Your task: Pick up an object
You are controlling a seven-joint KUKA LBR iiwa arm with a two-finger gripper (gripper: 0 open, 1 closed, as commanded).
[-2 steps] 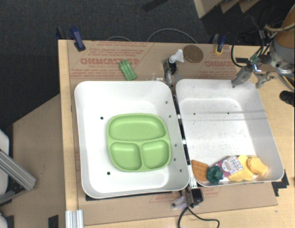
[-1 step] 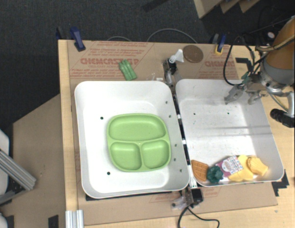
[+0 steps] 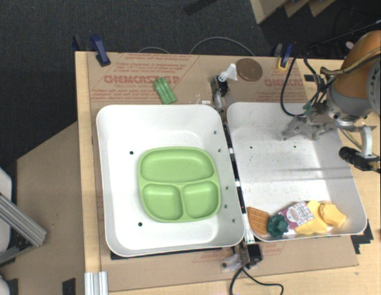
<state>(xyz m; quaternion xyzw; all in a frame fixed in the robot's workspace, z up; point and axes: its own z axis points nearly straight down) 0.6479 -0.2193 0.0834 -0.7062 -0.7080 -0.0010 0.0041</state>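
A small heap of toy foods lies in the near corner of the right bin [image 3: 289, 165]: a brown waffle piece [image 3: 257, 219], a dark green broccoli [image 3: 277, 227], a pink and white packet [image 3: 299, 213], and yellow pieces [image 3: 321, 221]. My gripper [image 3: 301, 128] hangs low over the far right part of that bin, well away from the heap. It points left from the grey and orange arm [image 3: 356, 85]. Nothing is visibly in it.
The left bin [image 3: 117, 134] holds a green three-part plate [image 3: 178, 183]. On the cardboard behind the bins lie a green clip [image 3: 165, 91] and a brown disc [image 3: 249, 70]. Blue clamps [image 3: 101, 49] grip the bench's far edge, and cables loop near the arm.
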